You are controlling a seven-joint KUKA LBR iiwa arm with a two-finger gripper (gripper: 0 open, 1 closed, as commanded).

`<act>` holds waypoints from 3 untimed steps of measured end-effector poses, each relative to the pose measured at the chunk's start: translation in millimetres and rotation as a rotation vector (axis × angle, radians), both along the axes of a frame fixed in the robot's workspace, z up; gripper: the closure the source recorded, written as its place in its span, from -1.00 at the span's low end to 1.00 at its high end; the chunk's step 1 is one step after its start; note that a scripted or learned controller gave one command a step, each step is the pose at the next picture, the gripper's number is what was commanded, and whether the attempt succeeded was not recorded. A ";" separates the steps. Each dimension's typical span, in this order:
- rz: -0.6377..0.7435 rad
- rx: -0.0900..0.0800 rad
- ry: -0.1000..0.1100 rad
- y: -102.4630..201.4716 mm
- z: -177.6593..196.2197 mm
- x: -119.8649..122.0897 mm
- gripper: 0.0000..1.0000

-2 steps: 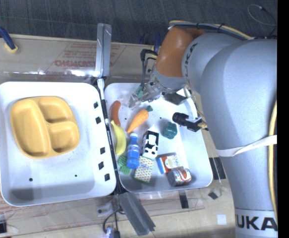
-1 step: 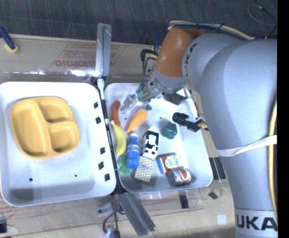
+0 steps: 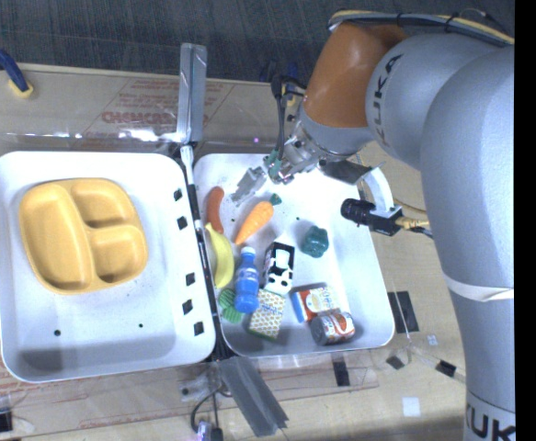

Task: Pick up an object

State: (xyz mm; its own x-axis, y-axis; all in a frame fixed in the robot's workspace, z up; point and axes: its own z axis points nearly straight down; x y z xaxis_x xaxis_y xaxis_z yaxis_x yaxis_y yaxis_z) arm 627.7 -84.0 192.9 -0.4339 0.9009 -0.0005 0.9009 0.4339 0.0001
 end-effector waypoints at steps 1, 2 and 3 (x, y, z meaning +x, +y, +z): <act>0.117 -0.001 -0.002 -30.2 -96.3 -9.1 -1.00; 0.121 -0.001 -0.003 -30.2 -85.7 -8.4 1.00; 0.121 -0.001 -0.003 -30.2 -85.8 -8.4 -1.00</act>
